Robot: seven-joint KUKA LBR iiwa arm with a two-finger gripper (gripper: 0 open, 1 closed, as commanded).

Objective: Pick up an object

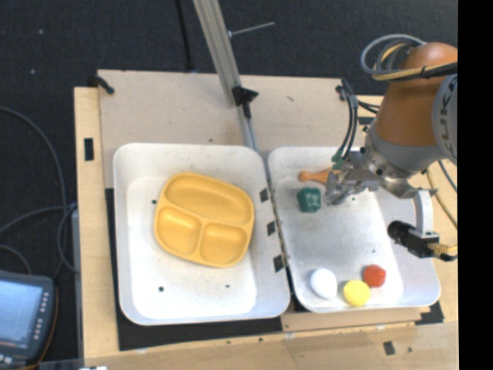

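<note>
- Step in hand: approach/reach, I'd say. Arm (pixel 412 122) is in from the right, with the tool (pixel 339 187) low over the upper part of the right bin (pixel 339 241).
- Tool state: can't tell, wrist and cabling blur that area; nothing visibly held.
- Likely target: green object (pixel 309 200), on the right bin floor just left of the tool, close to touching, contact unclear.
- Orange-brown piece (pixel 312 176) lies just above the green one, its right end running under the tool. It could be the target instead.
- Other candidates sit along the bin's lower edge, well away from the tool: white ball (pixel 323 283), yellow ball (pixel 356 292) touching or nearly touching it, red ball (pixel 373 276) just beside the yellow.
- Next move, as a guess: shift slightly left to centre over the green object, descend, close. The orange-brown piece sits tight beside it, so there is a risk of nudging it or catching both.
- Left bin (pixel 139 284): holds a yellow divided plate (pixel 203 219) with three compartments, lying flat, nothing in it.
- Surface: both bins are white and speckled, side by side on a pale bench (pixel 162 106).
- Room: dark floor around the bench, cables at left, slanted metal rail (pixel 219 41) at top, screen device (pixel 23 314) in the lower left corner.
</note>
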